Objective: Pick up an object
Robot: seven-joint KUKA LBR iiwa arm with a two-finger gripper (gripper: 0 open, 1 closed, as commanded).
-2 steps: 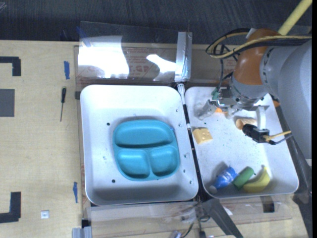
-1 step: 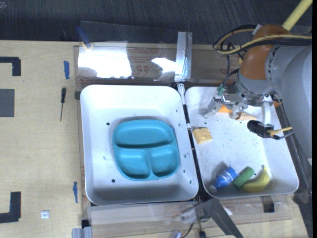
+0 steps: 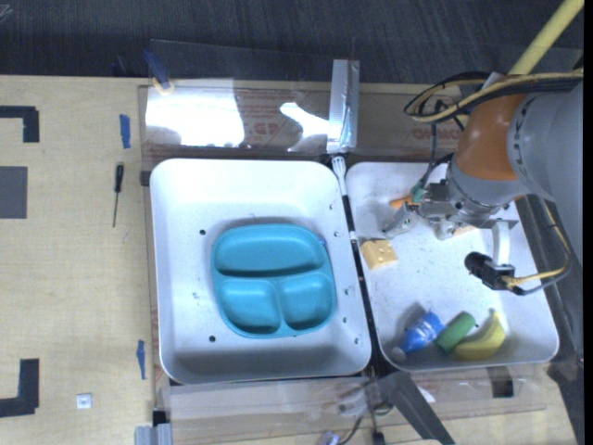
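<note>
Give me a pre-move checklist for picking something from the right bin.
1. Targets present: ok; tan foam block, blue object, green object and yellow banana-shaped toy lie in the right white bin.
2. Gripper over that bin: ok, near its far left corner.
3. Holding something: cannot tell.
4. Tan block free-standing: ok.
5. Other three separated: not ok, clustered.
6. Blue divided tray out of path: ok.

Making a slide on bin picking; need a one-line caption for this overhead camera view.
Grey arm's gripper hovers in the right white bin near a tan block; a blue divided tray sits in the left bin.
</note>
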